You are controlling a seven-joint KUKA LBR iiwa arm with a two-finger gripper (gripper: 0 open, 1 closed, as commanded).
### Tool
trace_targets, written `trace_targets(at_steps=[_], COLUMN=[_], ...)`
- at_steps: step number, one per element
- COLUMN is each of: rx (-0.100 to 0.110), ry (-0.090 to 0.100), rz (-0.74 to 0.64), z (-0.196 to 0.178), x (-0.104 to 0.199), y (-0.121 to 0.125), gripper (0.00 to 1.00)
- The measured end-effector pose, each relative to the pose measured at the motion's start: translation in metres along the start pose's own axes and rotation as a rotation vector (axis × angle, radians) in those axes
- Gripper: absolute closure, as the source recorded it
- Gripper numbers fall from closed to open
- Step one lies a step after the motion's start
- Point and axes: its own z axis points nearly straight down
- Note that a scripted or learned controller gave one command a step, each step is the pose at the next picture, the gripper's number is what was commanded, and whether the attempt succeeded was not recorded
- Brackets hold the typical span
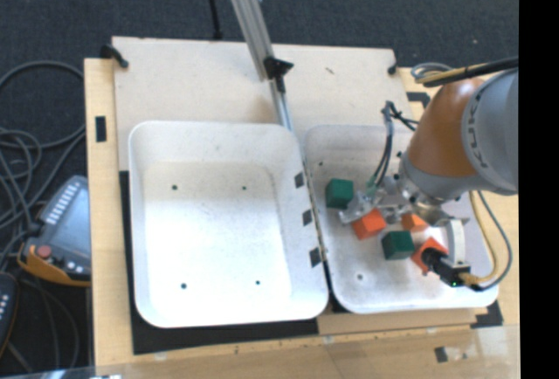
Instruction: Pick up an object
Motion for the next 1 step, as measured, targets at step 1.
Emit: trace_targets(at_steps=[1], rx=[-0.009], ry=[-0.005], rz=[0.001], z=[0.0183], x=[0.0211], y=[-0.0190], gripper=[0.00])
